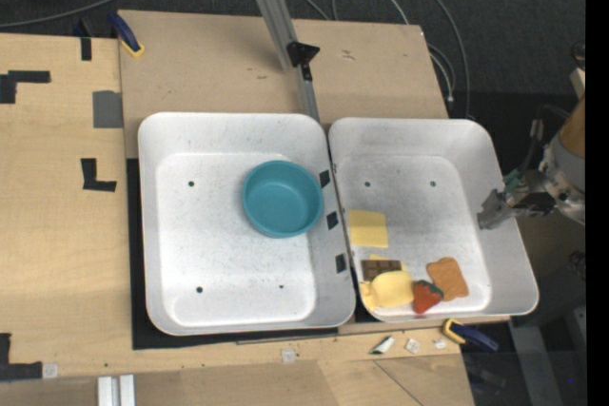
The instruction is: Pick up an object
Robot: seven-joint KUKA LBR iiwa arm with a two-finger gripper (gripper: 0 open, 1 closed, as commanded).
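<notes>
Camera view is showing the hand [495, 209] hovering at the right bin's [476, 147] right rim, how far open I cannot tell. Toy foods are lying in that bin's near corner: a yellow slice [368, 229], an orange piece [448, 278]. A blue bowl [281, 197] is sitting in the left bin [171, 204].

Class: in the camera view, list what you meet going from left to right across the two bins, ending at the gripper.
Blue bowl → yellow square → yellow fruit → red piece → orange piece → gripper.
</notes>
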